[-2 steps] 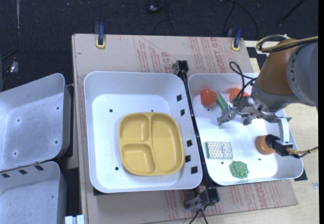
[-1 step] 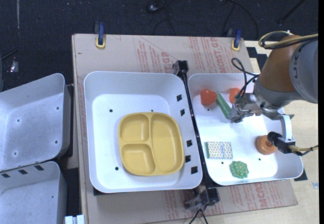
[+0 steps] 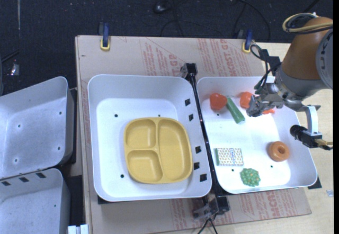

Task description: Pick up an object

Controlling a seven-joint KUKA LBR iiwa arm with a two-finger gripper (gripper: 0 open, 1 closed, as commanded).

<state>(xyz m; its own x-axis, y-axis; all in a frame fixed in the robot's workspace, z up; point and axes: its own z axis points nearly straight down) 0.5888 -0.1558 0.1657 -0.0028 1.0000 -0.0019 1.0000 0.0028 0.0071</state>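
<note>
The two-finger gripper, finger state indiscernible, is poised over the small orange-red piece; a centred, vertical descent is advised.

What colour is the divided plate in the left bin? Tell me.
Yellow: the three-compartment plastic plate is plain yellow all over, seen clearly in the camera view.

Small orange object in right bin, beside green stick

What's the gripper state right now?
Gripper: down in the right bin beside the orange toy; open, closed or holding, cannot be told.
</note>
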